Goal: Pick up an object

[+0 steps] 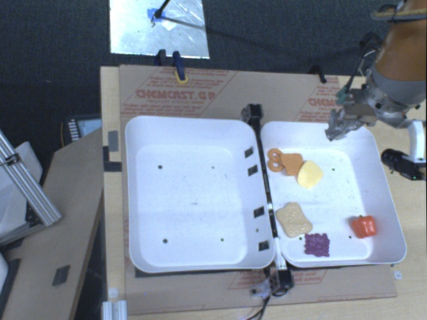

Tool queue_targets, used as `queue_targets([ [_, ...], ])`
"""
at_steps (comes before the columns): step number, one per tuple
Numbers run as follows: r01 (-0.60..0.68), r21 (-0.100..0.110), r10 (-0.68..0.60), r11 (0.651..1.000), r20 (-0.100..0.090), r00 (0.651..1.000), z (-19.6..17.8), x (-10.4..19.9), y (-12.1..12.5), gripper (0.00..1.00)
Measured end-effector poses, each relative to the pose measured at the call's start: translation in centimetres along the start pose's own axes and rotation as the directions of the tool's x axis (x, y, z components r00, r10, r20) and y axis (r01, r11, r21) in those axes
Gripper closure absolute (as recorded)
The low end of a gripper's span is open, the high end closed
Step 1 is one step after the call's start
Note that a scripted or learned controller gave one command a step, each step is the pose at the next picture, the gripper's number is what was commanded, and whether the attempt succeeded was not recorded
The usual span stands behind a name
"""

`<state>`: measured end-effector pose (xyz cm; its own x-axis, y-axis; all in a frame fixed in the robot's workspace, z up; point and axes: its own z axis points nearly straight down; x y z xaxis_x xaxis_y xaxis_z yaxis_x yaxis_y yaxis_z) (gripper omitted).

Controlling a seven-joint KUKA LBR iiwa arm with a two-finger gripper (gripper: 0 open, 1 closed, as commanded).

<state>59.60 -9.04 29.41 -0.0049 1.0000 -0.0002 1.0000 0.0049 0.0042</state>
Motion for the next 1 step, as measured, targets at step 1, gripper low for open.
queue_targets([
  [1,0.004,-0.010,-0.004,1.000,0.000,1.000,-13.61,4.98,-0.09,1.00],
])
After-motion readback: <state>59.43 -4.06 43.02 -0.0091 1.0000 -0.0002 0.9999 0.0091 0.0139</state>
